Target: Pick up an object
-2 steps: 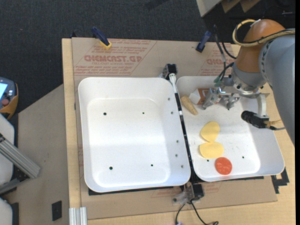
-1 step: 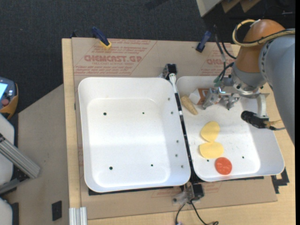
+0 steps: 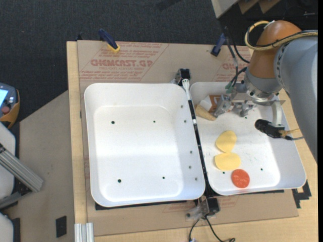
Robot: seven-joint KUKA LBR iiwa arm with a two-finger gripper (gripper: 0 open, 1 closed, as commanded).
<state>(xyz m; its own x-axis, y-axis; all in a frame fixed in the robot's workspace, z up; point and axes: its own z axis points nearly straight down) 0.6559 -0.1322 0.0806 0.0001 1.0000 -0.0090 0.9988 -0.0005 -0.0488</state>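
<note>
Two shallow white bins sit side by side on a brown cardboard worktop (image 3: 126,54) with red letters on it. The left bin (image 3: 136,150) is the wider one. The right bin (image 3: 262,155) has small things in it.

The grey arm (image 3: 298,69) comes in from the right. Its hand (image 3: 229,105) hangs low over the far left corner of the right bin. It is hard to tell whether the hand is open or closed.

Just beside the hand, toward the wall between the bins, lies a tan piece (image 3: 204,112). It may be touching the hand, but the view is too small to be sure.

Nearer the middle of the right bin is an upper yellow piece (image 3: 226,140). A lower yellow piece (image 3: 227,161) lies right under it, nearly touching. A red round piece (image 3: 240,178) sits close by, near the front edge.

One blue clamp (image 3: 108,40) grips the far edge of the worktop on the left, and a second blue clamp (image 3: 218,46) grips it further right.
</note>
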